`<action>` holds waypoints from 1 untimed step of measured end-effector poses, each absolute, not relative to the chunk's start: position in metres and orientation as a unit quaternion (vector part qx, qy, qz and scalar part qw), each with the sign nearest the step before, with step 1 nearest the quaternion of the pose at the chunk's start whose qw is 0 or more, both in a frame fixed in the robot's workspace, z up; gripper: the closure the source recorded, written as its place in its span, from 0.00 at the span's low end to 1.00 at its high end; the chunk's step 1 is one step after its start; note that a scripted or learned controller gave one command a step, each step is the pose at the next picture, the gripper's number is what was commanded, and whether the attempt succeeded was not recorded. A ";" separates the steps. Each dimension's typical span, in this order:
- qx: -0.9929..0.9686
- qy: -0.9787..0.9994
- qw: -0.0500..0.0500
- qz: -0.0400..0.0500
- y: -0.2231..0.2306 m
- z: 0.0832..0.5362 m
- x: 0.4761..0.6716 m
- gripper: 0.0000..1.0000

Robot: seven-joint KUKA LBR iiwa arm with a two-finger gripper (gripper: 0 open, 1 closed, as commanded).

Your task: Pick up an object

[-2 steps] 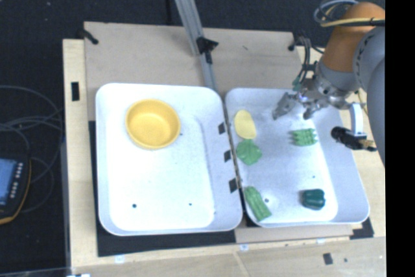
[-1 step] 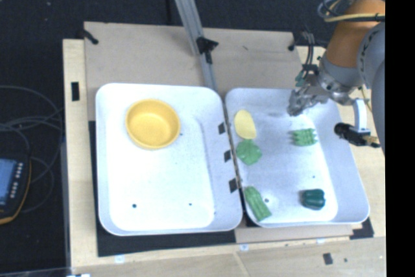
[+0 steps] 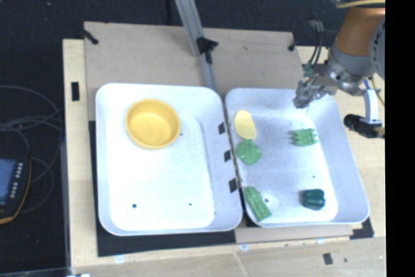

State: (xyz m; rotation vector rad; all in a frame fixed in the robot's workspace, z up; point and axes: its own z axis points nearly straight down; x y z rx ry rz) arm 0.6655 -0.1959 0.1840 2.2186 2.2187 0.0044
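Note:
My gripper [image 3: 303,99] hangs over the far part of the right bin [image 3: 279,100], near its back right corner, with nothing seen between its fingers. In that bin lie a pale yellow piece [image 3: 244,124] by the left wall, a round green piece [image 3: 249,153] just below it, a ridged light green piece [image 3: 303,137] in the middle right, a long green piece [image 3: 257,202] at the front left, and a dark green pepper-like piece [image 3: 313,198] at the front right. The ridged piece lies a short way in front of the gripper.
A yellow bowl [image 3: 153,123] sits in the back left of the left bin [image 3: 162,198]. A grey metal post [image 3: 185,0] rises behind the bins, slanting up from the divide between them. Cables and a handheld pendant [image 3: 11,183] lie off the bench at left.

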 end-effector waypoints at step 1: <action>0.707 0.707 0.002 0.001 -0.200 0.237 0.657 1.00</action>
